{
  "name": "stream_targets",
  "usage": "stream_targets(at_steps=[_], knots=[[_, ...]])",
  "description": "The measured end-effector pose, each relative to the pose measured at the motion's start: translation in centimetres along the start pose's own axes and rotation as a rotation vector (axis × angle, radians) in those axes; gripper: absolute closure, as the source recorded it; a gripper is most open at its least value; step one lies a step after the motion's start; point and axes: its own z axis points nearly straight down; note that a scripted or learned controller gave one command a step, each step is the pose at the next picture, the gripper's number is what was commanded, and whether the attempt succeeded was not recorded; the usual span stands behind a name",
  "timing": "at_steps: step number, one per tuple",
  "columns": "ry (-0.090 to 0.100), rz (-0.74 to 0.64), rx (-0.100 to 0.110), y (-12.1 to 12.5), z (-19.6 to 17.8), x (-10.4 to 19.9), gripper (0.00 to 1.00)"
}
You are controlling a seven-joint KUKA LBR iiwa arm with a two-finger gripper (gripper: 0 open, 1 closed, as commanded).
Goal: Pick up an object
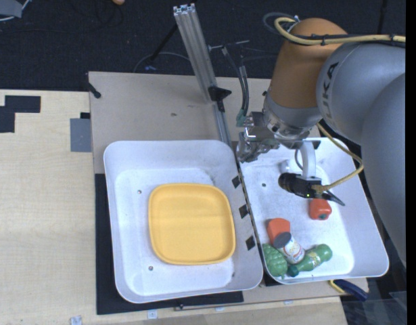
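Candidates first: a red block (277, 226), a small bottle (291, 248) with a dark cap and a green piece (314, 256) sit huddled together, touching, at the near edge of the right bin (346, 232). An orange-red piece (320, 210) lies a little apart from them, toward the middle of that bin. Nothing is lifted; all four rest on the bin floor.

The end effector (251, 143) hangs at the far left corner of the right bin, close to the wall shared with the left bin (126, 181), well apart from the cluster. We cannot tell whether it is released or clenched, and we see nothing held in it.

So we read this as the approach, with no pick made yet. The next move calls for travelling toward the near edge and choosing one target. We'd favour the orange-red piece, since it stands alone; the huddled trio risks a jostled, slipping grasp.

The yellow plate (191, 223) lies flat in the left bin, and the desk (147, 107) carries both.
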Motion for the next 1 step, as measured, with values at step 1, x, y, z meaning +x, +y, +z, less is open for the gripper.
stream_targets(at_steps=[1], knots=[[0.000, 0.000, 0.000, 1.84, -0.54, 5.36, 1.00]])
